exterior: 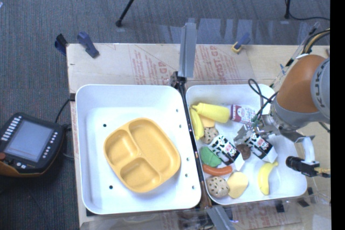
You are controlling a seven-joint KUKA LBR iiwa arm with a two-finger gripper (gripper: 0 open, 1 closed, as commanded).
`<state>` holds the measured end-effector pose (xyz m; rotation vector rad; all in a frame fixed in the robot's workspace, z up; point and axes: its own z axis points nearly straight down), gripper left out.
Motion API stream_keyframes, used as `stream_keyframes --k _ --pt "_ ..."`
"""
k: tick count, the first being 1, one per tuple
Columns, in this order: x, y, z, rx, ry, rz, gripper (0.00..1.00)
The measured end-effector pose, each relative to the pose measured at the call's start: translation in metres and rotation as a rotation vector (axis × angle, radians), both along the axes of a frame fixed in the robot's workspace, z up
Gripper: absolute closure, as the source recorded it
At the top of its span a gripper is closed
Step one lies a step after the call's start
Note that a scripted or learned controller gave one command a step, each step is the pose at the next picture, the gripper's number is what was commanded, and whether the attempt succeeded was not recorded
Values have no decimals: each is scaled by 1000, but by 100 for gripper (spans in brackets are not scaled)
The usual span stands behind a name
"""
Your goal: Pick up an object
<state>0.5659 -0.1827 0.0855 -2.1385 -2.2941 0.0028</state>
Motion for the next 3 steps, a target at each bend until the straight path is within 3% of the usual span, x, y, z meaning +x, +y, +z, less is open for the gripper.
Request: stream_keyframes --k 1,2,3 --pt "1 -1 10 1 -2 -4 100" --pt "24 71 107 -1 -10 50 100" --pt "22 70 110 1 3 49 100"
